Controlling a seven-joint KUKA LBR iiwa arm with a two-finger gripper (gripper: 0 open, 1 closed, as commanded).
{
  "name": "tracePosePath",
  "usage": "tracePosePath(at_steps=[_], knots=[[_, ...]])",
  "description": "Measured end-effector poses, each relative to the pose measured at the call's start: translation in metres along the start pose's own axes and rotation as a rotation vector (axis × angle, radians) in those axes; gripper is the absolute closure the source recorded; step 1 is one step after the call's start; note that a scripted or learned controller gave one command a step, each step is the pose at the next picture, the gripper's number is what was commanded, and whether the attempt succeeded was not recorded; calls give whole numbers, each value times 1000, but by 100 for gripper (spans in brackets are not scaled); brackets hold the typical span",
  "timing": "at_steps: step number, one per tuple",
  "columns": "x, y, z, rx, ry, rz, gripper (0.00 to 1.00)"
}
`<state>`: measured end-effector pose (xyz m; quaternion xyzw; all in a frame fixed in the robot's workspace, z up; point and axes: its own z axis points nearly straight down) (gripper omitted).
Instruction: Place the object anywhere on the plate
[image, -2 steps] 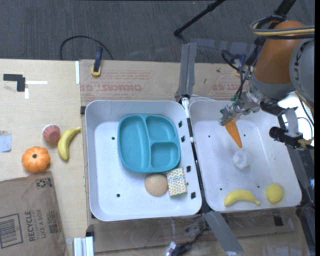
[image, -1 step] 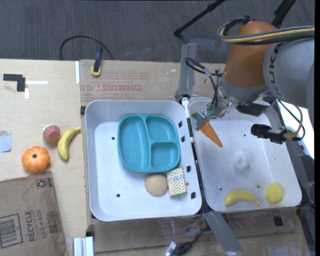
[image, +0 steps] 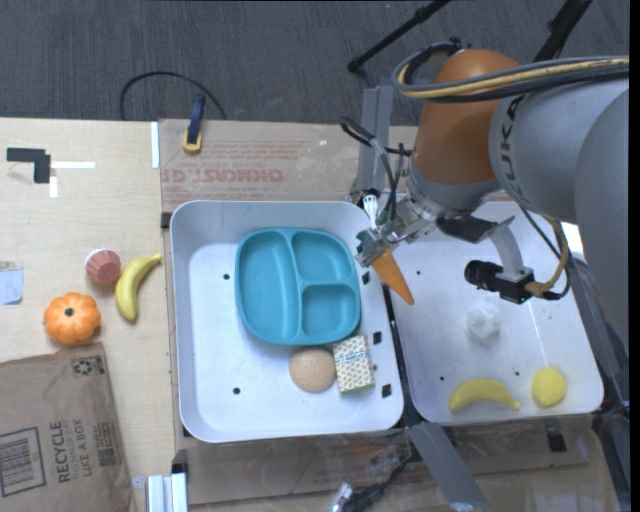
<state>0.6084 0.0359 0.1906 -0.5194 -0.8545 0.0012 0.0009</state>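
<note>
Carrot (image: 396, 279) seemingly pinched in the jaws (image: 372, 247) above the bins' seam, beside the teal plate (image: 297, 283).

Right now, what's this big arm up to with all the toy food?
The grey arm's claw grips the top of an orange carrot-shaped toy, hanging over the seam between the two white bins. The blue three-section plate lies just left of it in the left bin, with nothing on it yet.
</note>
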Motion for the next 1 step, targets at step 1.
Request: tracePosePath(at_steps=[1], knots=[[0,0,0,0,0,1,0]])
